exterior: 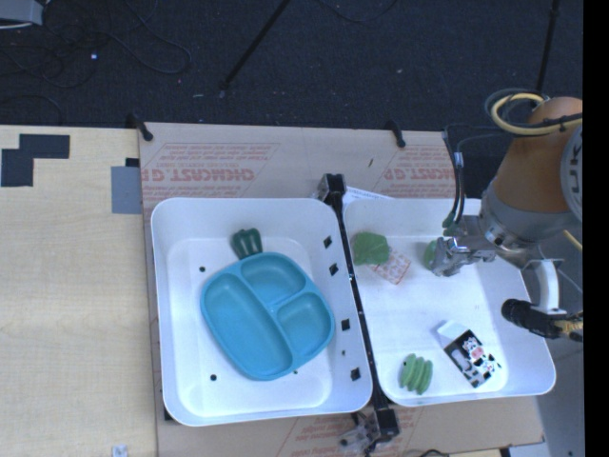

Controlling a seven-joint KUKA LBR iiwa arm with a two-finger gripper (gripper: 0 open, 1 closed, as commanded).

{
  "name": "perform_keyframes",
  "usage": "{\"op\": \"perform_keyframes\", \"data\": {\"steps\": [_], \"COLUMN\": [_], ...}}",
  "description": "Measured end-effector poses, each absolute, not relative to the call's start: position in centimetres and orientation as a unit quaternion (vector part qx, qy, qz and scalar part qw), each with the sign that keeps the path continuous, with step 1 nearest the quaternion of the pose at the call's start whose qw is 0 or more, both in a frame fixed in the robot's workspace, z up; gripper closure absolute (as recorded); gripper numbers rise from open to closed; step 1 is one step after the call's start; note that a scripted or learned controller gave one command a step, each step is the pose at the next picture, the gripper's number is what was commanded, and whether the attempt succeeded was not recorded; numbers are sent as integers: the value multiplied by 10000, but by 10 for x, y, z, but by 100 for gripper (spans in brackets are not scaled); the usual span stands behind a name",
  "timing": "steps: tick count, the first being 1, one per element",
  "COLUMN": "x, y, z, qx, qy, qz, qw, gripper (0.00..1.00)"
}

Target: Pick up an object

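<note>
I see the arm (533,174) reaching in from the right, with its tool (447,255) low over the upper part of the right bin (533,374). A small greenish-grey thing (433,252) sits right at the tool's tip, but I cannot tell whether it is gripped or just lying beside it, nor how the tool is set.

In that same bin, a leafy green toy (370,248) lies near the divider, with a small clear packet with red print (391,270) touching its lower right side. Toward the near edge there is a green ridged piece (415,373), and just to its right a black-and-white carton (471,354) lying tilted.

The left bin (176,379) holds a blue divided plate (267,314) set at a slant, and a dark green object (247,244) touches its upper rim. Both bins rest on cardboard on the counter (67,331).
</note>
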State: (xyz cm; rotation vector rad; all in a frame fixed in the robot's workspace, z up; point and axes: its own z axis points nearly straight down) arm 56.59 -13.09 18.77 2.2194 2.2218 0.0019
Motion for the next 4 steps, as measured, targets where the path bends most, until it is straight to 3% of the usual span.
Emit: {"op": "perform_keyframes", "data": {"steps": [1, 3, 4], "x": [566, 547, 524], "y": [-132, -24, 28], "z": [201, 208, 213], "qx": [7068, 7059, 7059], "qy": [7074, 7083, 7083], "qz": [-2, -10, -12], "qw": [-7, -25, -28], "gripper": [100, 100, 100]}}
